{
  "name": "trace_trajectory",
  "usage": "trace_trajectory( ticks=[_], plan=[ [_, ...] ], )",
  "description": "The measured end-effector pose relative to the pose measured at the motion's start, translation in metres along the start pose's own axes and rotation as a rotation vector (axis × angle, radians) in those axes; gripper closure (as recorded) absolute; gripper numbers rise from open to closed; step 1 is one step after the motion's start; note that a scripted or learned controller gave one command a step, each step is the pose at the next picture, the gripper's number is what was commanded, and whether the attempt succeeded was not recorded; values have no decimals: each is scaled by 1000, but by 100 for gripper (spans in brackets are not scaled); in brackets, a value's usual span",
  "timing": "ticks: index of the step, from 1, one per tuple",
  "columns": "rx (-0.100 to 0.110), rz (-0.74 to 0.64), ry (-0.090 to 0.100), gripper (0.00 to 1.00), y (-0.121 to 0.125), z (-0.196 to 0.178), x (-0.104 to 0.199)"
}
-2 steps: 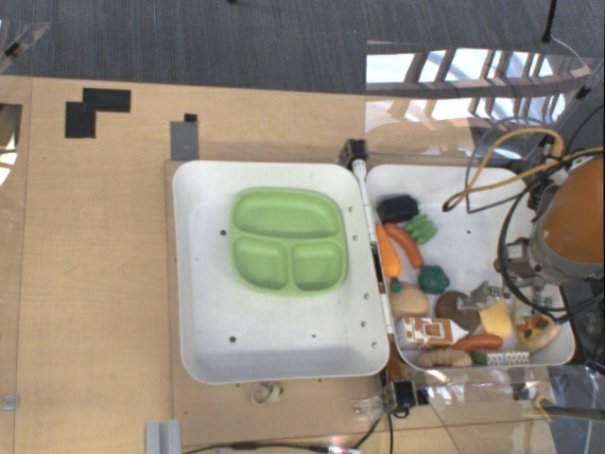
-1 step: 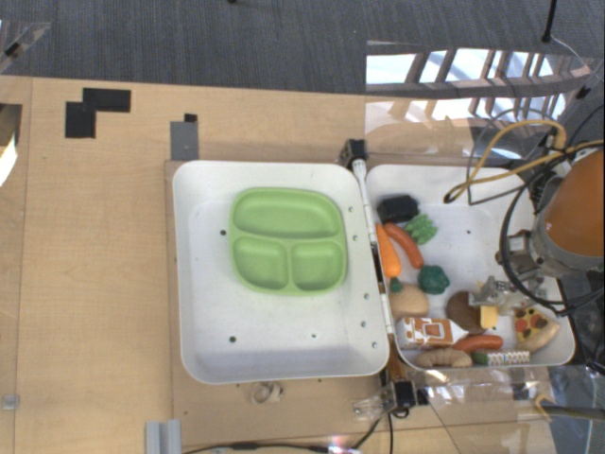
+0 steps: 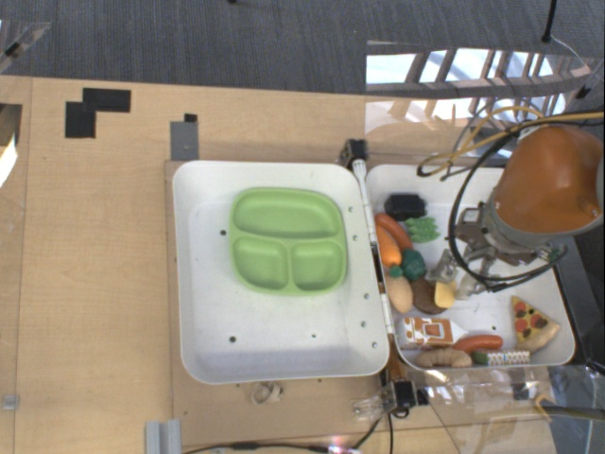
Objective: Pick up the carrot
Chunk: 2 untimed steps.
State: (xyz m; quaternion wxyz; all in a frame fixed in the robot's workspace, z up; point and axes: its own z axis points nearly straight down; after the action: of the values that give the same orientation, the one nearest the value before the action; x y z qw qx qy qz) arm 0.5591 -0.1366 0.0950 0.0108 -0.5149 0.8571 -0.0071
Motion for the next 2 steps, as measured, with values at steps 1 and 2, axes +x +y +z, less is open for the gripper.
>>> trace_trajectory(
  ticks=[1,2],
  plan=[
    [6,364,2,100,26,-1,-33],
    [-4,773,-4,100,59,-97,-118]
  ],
)
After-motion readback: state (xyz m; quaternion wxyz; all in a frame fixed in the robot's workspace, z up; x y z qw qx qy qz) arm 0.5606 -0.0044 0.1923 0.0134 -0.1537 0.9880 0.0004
